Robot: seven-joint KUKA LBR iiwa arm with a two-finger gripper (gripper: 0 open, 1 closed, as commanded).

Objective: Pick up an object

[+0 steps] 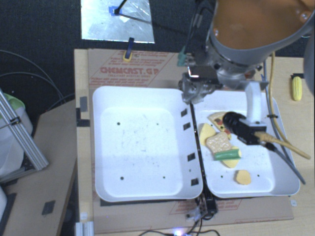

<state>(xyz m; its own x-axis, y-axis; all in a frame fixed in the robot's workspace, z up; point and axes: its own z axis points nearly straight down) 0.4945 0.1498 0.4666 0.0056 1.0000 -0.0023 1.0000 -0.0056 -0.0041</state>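
You see the arm [256, 18], grey and orange, reaching in above the far side of the right bin [263, 173]. The left bin [133, 146] stands against the right bin and touches it along its left wall. Under the right bin lies a cardboard sheet [128, 68] with red print, and it continues past the bin's far edge. Farther behind the right bin, toward the left, a silver sheet [118, 14] lies on a dark surface.

The gripper [197, 91] hangs over the far left corner of the right bin, just at the shared wall. Whether it is wide or narrow, you cannot tell.

The objects to pick lie close together in the left half of the right bin, all apart from the gripper. There is a yellow wedge [208, 131], a beige cracker [217, 142] touching it, and a green cylinder [227, 154] at the near side of the cracker. A small tan piece [242, 177] lies alone, closer to the right bin's near wall.
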